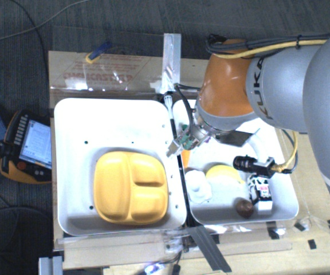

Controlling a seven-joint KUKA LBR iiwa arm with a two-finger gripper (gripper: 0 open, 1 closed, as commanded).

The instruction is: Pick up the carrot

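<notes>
The gripper [183,141] hovers at the divider between the bins, beside a sliver of orange, likely the carrot [185,156]. Whether its fingers are parted or have anything, I can't tell. The lift looks not yet done.

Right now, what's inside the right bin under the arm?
In the right bin: a white cup-like item, a pale yellow piece, a brown ball and a black-and-white object. A sliver of orange shows by the divider. The arm covers the far half.

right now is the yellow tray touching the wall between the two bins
Apart. The camera view shows a strip of white bin floor between the yellow tray's right edge and the dividing wall; the tray lies flat in the left bin.
</notes>
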